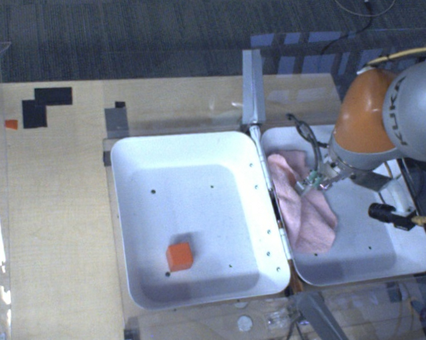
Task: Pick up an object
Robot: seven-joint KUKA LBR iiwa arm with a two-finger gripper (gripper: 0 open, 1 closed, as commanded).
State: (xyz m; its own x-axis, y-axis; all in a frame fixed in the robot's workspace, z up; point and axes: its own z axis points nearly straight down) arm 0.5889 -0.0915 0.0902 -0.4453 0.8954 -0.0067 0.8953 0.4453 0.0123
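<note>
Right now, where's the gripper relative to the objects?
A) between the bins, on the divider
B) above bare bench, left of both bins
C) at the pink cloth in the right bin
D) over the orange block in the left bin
C: the gripper sits at the pink cloth in the right bin; the orange block lies alone in the left bin.

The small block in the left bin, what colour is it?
Orange; the block shows best in the camera view.

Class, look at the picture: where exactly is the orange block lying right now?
The orange block lies in the left bin, near its front-left corner, far from the pink cloth and the tool in the right bin.
</note>
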